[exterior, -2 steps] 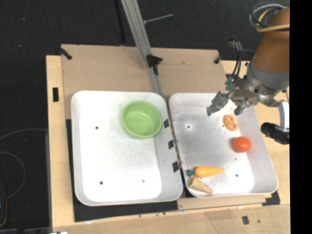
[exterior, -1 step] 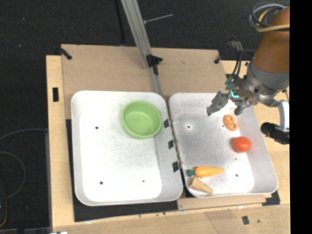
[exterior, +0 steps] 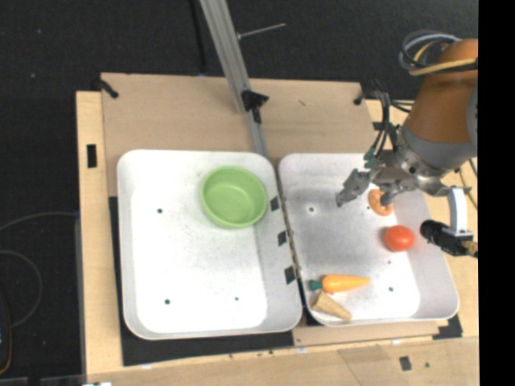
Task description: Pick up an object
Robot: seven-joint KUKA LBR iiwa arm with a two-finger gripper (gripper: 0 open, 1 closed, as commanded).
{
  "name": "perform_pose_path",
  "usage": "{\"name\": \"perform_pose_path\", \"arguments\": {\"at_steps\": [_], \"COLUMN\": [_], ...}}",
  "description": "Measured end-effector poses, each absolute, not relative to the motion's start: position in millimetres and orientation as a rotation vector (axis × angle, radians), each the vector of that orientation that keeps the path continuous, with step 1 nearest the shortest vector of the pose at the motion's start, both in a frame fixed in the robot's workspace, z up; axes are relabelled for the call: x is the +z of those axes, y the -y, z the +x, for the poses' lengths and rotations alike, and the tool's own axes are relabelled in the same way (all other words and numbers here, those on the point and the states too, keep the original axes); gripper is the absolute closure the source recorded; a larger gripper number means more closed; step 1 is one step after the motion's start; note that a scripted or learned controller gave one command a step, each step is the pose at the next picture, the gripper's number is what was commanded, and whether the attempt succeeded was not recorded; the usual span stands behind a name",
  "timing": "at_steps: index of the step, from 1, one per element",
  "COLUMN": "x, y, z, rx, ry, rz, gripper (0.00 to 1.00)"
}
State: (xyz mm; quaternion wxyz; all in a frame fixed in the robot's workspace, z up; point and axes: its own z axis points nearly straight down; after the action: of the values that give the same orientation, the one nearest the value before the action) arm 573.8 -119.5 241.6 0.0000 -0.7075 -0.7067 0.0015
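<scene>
My gripper hangs over the upper middle of the right bin, its two grey fingers spread apart and open. A small orange piece lies close under the right finger, partly hidden by it. I cannot tell whether the finger touches it. A red ball-like fruit sits below and to the right of the gripper. An orange carrot and a tan wedge lie near the bin's front edge.
A green bowl stands in the upper part of the left bin. A slanted metal pole comes down from the top to the gap between the bins. Black clips line the divider.
</scene>
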Motion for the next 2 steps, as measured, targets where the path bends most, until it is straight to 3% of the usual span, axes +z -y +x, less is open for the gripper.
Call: {"name": "perform_pose_path", "arguments": {"at_steps": [2], "x": [153.5], "y": [114.6], "z": [577.4], "rx": [0.006], "ry": [2.217], "rz": [-2.224], "gripper": [0.0]}}
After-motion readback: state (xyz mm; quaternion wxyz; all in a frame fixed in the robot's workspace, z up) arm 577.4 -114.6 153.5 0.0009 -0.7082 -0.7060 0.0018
